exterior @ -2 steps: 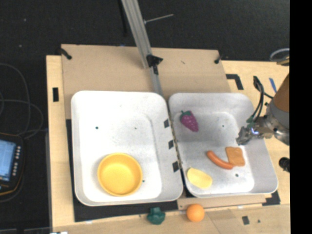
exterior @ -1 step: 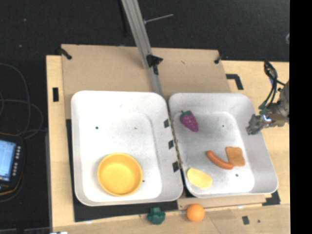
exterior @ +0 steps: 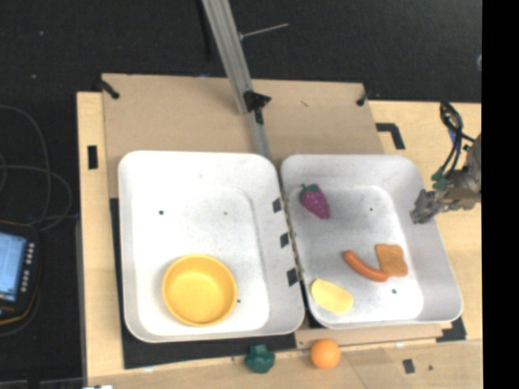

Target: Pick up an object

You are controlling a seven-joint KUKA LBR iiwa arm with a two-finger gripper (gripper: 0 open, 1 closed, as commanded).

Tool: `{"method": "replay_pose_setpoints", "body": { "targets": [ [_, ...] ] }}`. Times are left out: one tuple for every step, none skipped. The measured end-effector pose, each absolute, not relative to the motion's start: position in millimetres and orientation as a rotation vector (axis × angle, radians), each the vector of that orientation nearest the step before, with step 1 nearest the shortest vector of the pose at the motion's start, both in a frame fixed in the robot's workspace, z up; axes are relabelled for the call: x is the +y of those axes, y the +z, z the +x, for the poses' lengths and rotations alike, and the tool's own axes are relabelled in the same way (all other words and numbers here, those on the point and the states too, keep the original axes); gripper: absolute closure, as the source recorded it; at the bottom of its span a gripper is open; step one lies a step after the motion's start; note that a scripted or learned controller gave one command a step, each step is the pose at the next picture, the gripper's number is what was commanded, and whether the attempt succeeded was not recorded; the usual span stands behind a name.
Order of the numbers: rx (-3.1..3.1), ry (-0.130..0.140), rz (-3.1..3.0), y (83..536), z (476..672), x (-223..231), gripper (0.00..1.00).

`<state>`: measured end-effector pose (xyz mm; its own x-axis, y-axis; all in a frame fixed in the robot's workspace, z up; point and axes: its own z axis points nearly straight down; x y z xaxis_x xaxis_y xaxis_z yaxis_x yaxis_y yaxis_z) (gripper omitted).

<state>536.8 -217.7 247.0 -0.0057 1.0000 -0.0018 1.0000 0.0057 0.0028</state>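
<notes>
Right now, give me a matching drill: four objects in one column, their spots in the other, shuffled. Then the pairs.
Objects:
1. yellow bowl
2. purple grapes
3. orange ball
4. pale yellow piece

Places:
A. right bin, near-left corner
B. on the bench in front of the bins
C. left bin, near side
D. right bin, far-left part

Pairs: 1-C, 2-D, 3-B, 4-A

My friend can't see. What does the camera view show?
Two white bins sit side by side; the gripper hangs at the right bin's edge. That bin holds purple grapes, a carrot, a brown piece and a yellow piece. The left bin holds a yellow bowl.
</notes>
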Motion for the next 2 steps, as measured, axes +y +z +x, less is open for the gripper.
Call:
{"method": "replay_pose_setpoints", "body": {
  "targets": [
    [2.225, 0.002, 2.215, 243, 545.1, -175, 1.0],
    [2.228, 0.002, 2.213, 236, 554.4, -127, 1.0]
  ]
}}
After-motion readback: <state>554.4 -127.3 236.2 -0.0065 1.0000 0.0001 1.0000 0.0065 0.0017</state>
